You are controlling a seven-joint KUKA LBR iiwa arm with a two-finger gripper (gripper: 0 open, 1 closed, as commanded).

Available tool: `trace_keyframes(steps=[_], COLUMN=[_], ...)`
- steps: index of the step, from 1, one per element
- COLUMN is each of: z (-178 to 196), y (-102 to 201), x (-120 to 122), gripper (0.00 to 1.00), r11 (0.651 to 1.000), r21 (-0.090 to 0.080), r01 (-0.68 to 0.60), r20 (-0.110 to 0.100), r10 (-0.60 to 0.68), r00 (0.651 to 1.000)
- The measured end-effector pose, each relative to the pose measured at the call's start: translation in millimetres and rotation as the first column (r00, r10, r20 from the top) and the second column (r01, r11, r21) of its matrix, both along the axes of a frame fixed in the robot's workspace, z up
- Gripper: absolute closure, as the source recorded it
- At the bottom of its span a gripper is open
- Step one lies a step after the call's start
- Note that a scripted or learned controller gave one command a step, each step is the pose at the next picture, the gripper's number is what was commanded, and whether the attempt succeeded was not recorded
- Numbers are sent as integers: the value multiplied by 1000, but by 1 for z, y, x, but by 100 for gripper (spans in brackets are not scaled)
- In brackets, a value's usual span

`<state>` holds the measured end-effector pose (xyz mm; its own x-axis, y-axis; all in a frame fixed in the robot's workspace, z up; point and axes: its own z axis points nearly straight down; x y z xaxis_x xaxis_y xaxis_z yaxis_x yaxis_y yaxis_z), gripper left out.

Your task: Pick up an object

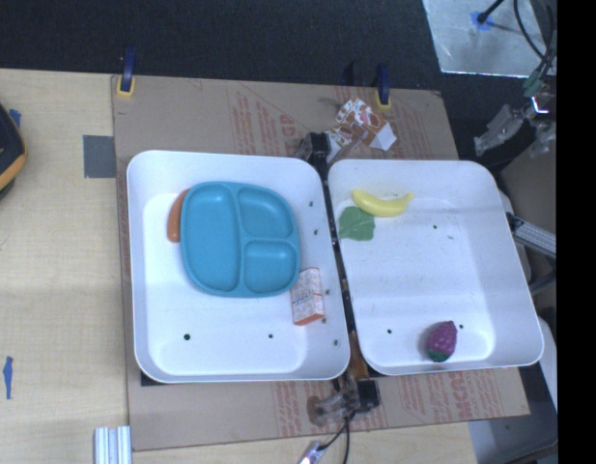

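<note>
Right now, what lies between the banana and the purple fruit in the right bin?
Camera view: bare white bin floor between the banana and the purple fruit. The green leaf sits left of that line, beside the banana.

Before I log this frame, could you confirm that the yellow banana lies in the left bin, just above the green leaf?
Not quite: the camera view shows the banana in the right bin, not the left one. It does lie just above the green leaf.
</note>
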<state>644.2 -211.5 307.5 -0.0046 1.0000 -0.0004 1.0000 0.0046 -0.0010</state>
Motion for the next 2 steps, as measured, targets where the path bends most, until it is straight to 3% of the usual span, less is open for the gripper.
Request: trace_keyframes(steps=[1,2], z=[63,-110], y=[0,0], x=[12,-18], gripper=[0,0], r11=[1000,1000], r21=[0,1], r01=[0,0], r20=[-1,-3], r10=[0,0], r00=[1000,1000])
